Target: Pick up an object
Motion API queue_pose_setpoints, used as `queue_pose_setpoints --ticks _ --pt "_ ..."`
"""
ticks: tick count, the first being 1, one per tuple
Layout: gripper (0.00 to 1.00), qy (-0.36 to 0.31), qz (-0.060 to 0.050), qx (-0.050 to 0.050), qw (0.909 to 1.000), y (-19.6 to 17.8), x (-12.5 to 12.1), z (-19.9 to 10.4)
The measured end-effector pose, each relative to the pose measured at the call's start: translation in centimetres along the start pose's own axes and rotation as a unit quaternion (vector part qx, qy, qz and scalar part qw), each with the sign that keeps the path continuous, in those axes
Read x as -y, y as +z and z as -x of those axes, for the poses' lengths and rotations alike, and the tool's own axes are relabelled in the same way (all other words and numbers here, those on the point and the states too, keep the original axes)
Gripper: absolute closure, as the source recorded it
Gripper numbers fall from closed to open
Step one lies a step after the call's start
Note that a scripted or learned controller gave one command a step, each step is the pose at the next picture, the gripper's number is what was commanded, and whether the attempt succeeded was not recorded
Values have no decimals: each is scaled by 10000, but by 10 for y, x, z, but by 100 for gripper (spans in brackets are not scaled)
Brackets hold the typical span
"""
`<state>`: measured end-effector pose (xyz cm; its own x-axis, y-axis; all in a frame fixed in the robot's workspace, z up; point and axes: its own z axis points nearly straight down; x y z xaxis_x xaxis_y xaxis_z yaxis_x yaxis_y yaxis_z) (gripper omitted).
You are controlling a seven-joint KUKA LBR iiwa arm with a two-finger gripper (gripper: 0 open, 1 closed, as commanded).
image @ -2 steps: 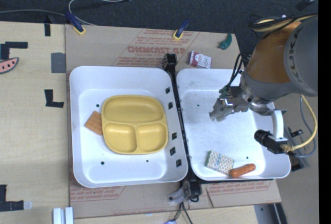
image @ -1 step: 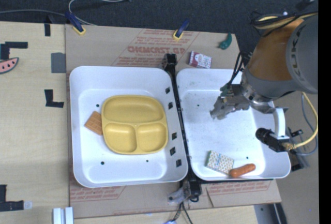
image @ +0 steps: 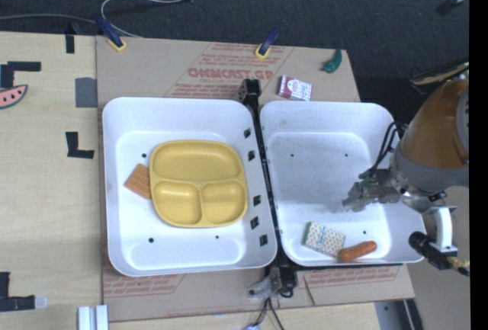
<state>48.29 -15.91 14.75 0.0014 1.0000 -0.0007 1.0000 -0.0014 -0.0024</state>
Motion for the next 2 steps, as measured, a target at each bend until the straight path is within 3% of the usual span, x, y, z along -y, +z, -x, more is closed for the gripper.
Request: queue_pose_setpoints --ticks 1,2 --pt "100 -14 20 -8 10000 61 -38 -63" --pt "100 -15 12 -14 10000 52 -37 -63"
